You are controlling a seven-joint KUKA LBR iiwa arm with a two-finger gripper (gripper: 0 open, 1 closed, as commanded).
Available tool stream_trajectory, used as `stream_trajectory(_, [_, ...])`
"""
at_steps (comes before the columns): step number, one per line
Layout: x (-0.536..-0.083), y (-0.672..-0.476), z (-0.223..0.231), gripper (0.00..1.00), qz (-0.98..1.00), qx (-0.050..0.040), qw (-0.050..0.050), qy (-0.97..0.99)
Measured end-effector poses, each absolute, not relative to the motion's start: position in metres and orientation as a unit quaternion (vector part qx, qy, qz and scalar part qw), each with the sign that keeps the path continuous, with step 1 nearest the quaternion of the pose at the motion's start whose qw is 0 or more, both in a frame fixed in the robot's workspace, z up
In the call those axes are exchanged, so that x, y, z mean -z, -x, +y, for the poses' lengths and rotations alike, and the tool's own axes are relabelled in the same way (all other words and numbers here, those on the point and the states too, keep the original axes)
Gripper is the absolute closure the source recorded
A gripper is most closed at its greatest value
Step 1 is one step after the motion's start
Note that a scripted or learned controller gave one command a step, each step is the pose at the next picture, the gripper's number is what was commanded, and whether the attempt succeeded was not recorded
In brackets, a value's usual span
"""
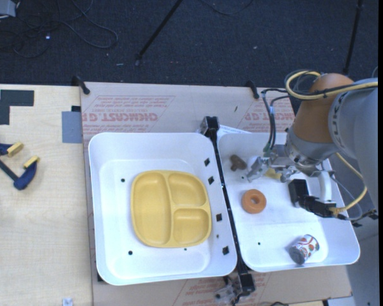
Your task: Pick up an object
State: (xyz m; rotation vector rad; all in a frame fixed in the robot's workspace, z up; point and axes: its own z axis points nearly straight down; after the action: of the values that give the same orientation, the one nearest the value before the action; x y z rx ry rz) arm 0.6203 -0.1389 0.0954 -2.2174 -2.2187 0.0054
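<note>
Mirrored print on the cardboard (pixel 131 110) is unreadable; the gripper (pixel 258 168), grip state indiscernible, hovers between brown object (pixel 237 163) and donut (pixel 254 201).

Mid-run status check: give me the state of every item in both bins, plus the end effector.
Yellow divided plate: flat in left bin, nothing on it.
Doughnut: flat in right bin, untouched.
Brown piece: loose beside divider.
Crushed can: on its side, near corner.
End effector: low over right bin, holding nothing visible.

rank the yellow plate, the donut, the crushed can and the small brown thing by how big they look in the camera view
1. yellow plate, by far the largest
2. crushed can and donut: too alike in apparent size to rank
3. small brown thing, smallest
</note>
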Motion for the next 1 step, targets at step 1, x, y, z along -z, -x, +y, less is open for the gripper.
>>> stream_trajectory(1, [-0.0871, -0.6199, -0.1383, 0.00, -0.707, -0.0013, 0.002, 0.707])
